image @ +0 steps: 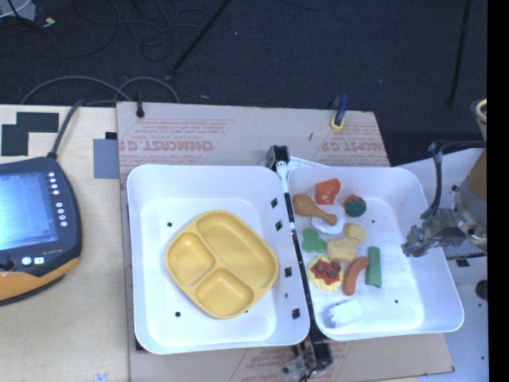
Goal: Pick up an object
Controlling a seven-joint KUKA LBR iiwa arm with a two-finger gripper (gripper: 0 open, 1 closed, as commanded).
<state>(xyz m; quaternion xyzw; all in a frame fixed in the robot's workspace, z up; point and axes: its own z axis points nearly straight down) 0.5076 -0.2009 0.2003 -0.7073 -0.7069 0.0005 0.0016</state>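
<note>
Pincer (413, 243) over right bin's (433, 313) edge, finger state indeterminable, nothing visibly held. Toy food pile (338, 245) just left of pincer, clustered for grasping; green piece (373, 266) nearest.

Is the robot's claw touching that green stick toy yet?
Apart. The camera view shows bare white bin floor between the gripper and the green stick.

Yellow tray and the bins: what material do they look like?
Yellow tray: probably moulded plastic, matte, uniform colour, three rounded compartments pressed in. Left bin and right bin: likely thin formed plastic, smooth white, slightly glossy, soft rounded corners and rims.
</note>
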